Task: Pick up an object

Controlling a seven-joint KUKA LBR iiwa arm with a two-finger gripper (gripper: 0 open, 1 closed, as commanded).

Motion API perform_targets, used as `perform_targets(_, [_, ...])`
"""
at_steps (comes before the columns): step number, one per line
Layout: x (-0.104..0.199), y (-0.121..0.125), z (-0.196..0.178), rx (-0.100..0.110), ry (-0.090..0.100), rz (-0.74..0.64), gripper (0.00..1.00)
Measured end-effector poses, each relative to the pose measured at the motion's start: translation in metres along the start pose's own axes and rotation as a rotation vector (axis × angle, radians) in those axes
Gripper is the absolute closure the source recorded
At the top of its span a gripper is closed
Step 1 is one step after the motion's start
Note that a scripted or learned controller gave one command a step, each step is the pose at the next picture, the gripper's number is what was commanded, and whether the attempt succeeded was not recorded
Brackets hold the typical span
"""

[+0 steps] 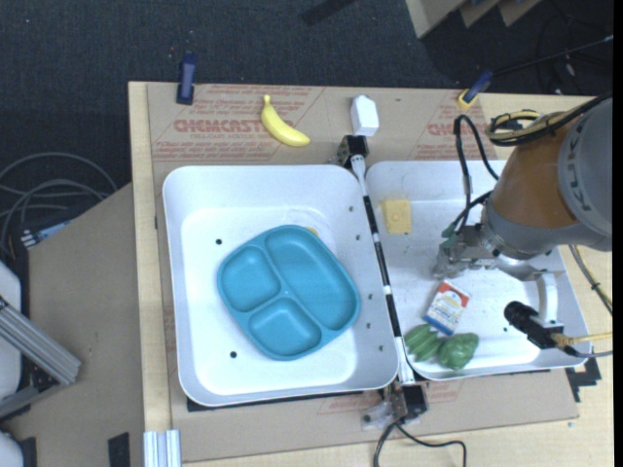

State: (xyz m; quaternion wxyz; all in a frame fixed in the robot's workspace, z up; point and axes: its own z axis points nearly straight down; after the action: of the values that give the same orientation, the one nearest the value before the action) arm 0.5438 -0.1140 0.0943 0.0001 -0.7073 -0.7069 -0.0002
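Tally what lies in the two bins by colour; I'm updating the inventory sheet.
Blue: 1, divided tray
Yellow: 1, square block
Green: 1, lumpy vegetable
White and red: 1, small packet
Total: 4

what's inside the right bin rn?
Seen in the right bin: a yellow square block, a small carton, a green lumpy item. The gripper is near the carton. The arm covers the bin's right side, so anything beneath it is hidden.
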Motion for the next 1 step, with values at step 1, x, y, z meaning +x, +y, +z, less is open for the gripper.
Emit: perform_targets(1, [0.0426,0.0505,-0.0921,-0.005,0.0,-0.003,1.0])
